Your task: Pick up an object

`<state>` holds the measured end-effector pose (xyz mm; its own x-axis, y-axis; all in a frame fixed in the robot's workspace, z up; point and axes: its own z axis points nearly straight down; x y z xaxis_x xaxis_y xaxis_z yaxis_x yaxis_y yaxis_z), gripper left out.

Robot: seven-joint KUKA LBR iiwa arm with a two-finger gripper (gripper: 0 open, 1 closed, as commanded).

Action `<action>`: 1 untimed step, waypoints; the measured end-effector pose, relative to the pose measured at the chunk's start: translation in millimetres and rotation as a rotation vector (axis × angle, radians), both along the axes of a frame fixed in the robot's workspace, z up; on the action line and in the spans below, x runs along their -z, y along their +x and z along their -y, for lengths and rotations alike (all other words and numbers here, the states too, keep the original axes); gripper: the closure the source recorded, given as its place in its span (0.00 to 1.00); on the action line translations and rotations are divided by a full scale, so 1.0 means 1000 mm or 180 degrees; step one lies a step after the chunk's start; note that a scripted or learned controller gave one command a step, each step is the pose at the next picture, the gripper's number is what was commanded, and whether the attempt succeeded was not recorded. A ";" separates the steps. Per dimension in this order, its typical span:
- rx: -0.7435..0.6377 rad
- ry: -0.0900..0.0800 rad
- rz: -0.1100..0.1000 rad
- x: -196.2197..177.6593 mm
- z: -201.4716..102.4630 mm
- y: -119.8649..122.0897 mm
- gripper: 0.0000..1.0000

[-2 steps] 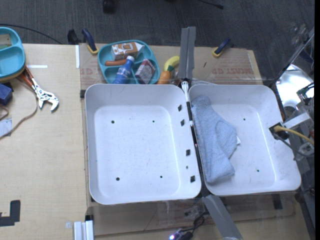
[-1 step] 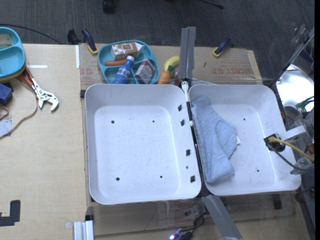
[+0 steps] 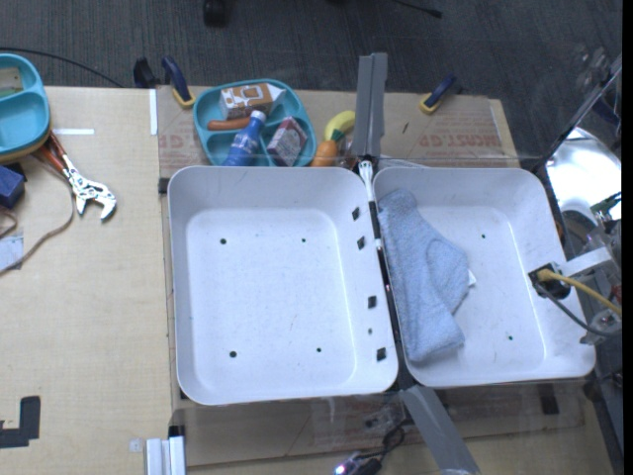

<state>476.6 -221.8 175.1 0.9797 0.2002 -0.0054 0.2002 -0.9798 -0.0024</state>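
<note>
A grey folded cloth (image 3: 423, 273) lies in the right white bin (image 3: 514, 216), stretched along its left wall from the back toward the front. A small white edge (image 3: 471, 281) peeks out from under the cloth's right side. The left white bin (image 3: 267, 285) sits beside it, the two rims touching at the middle.
Behind the bins stands a teal tray (image 3: 210, 117) holding a blue bottle and small packets, with a yellow and an orange item (image 3: 334, 137) next to it. A grey metal post (image 3: 370, 97) rises between the bins. A wrench (image 3: 89, 194) lies far left. A yellow cable (image 3: 566, 283) crosses the right bin's rim.
</note>
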 end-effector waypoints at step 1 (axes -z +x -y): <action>-0.0014 0.0003 -0.0014 -0.008 0.000 0.000 1.00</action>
